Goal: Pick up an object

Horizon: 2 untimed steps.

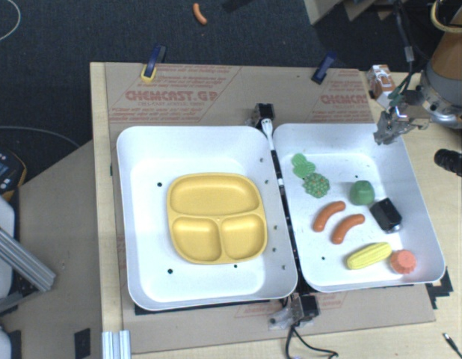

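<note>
Seven small things lie in the right bin [418, 193]: two sausages [329, 215] near its centre, two green leafy pieces [303, 164] at ten o'clock, one green ball [361, 192], one black block [385, 215] beside it, and one corn cob [368, 256] touching one orange piece [402, 261] at five o'clock. One yellow divided tray [215, 217] fills the left bin [141, 155]. The gripper [388, 129] hovers at one o'clock, holding nothing; its spread I cannot tell.
</note>
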Tool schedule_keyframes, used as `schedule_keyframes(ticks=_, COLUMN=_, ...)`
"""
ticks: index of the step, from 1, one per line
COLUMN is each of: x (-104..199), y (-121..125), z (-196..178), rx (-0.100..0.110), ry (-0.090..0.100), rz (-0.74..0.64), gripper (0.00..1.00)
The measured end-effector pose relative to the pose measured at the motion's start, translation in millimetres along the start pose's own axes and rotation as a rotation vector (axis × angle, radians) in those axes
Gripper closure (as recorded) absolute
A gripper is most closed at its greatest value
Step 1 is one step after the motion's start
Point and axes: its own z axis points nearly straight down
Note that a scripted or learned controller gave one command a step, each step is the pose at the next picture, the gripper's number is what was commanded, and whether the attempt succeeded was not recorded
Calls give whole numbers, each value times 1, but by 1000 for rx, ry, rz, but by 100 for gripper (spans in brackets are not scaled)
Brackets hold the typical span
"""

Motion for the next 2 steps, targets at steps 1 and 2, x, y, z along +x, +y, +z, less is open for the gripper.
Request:
schedule_keyframes(ticks=1, x=-1, y=1, z=-23, rx=1, ry=1, rz=-1, gripper=100)
schedule_keyframes(ticks=2, x=45, y=-2, z=-20, rx=9, ry=5, rz=-5, gripper=100)
